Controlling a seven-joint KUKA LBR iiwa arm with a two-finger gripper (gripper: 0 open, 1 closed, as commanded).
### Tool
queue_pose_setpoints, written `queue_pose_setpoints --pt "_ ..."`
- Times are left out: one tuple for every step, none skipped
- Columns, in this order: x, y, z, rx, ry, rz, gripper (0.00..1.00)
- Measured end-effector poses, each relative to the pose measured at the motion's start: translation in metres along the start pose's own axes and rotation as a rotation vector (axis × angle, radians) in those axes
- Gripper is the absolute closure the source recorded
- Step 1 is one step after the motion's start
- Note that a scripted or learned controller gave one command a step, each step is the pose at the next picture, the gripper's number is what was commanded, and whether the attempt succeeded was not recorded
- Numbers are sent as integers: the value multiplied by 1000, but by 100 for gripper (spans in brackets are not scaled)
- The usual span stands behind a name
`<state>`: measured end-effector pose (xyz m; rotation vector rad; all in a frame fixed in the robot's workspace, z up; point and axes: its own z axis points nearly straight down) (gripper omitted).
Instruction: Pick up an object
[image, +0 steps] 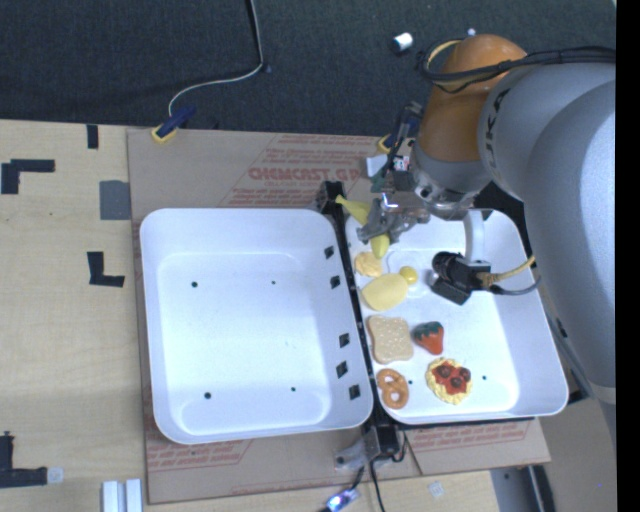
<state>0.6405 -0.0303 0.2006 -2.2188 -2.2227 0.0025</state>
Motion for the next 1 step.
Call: queue_pose_setpoints --pt "67 -11 -29 -3 3 -7 100"
